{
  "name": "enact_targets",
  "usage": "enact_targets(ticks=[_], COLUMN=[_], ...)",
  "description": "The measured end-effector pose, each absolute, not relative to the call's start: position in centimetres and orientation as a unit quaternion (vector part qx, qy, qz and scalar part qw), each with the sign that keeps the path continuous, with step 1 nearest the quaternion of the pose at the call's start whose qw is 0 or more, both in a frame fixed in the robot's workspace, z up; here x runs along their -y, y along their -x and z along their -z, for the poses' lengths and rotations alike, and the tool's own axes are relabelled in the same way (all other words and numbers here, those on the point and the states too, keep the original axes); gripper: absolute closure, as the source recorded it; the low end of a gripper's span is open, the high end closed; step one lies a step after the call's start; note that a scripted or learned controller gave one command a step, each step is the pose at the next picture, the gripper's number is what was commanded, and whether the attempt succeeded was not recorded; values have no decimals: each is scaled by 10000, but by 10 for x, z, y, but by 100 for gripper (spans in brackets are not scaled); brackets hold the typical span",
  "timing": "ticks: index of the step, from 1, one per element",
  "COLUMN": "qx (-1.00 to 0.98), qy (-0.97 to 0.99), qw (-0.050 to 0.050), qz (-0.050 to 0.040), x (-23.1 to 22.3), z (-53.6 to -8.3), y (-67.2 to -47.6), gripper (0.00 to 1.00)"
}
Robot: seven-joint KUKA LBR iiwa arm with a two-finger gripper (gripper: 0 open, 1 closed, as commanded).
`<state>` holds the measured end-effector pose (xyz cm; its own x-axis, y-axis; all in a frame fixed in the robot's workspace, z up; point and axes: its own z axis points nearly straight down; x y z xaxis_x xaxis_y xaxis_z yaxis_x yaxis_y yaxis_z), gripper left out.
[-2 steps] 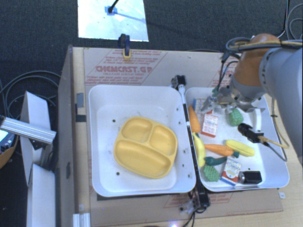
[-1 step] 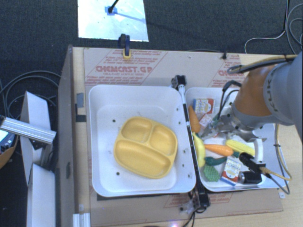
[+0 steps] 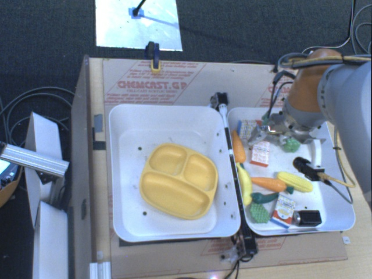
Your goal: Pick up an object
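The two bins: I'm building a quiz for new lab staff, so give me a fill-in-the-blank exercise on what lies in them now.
1. The yellow divided tray lies in the ____ bin of the camera view.
2. The tray has ____ compartments.
3. The corn cob lies in the right bin, and its colour is ____.
4. The tool hangs over the ____ bin.

Missing words: left; three; yellow; right
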<state>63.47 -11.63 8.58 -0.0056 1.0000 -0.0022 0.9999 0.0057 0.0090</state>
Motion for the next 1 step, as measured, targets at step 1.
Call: enact_targets(ticks=[1], qx=[-7093], qy=[-7049], qw=[23], qz=[-19], x=[116], z=[-96], y=[-632], gripper=[100])
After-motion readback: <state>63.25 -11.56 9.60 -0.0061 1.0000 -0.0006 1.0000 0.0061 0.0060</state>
